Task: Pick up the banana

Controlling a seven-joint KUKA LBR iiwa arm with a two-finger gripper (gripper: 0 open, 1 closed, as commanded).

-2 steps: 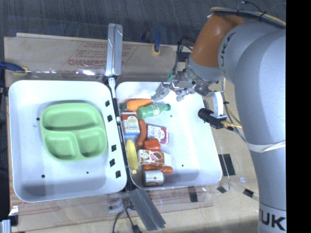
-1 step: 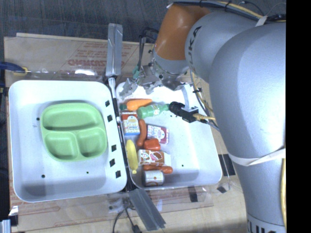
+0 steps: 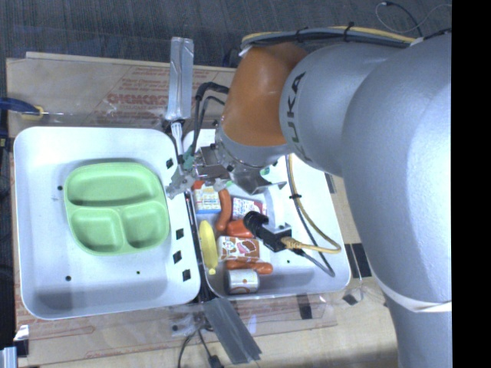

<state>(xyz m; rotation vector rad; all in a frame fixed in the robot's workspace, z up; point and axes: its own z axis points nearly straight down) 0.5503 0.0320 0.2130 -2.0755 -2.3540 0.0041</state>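
Bins of shallow white plastic sit side by side before you on a sheet of brown printed cardboard (image 3: 92, 83), each with rounded corners and a smooth, slightly glossy floor. In the left white bin (image 3: 38, 282) you see a pale green moulded plate (image 3: 116, 205), oblong and soft-edged, split into one long compartment and two smaller ones. The right white bin (image 3: 331, 280) holds the clutter. Your target, the slim yellow curved banana (image 3: 207, 244), lies lengthwise along that bin's left wall, matte and smooth, with its lower tip near the front corner. Just beside it on the right lies a brown and red printed packet (image 3: 234, 246). Above the packet, a glossy orange-red sausage (image 3: 224, 209) lies between a small white carton with blue and red print (image 3: 205, 199) and a flat white wrapper (image 3: 247, 205). A second orange-red sausage (image 3: 252, 266) lies across the packet's lower edge, and a short silvery metal can (image 3: 242, 280) lies on its side by the front wall. The bulky grey arm (image 3: 368, 113), with its rounded orange band (image 3: 261, 90), covers the rear half of this bin. Its metal two-finger gripper (image 3: 196, 175) hangs over the wall between the bins, above the carton and apart from the banana. You cannot tell from this angle how wide the gripper stands, and nothing shows held in it.
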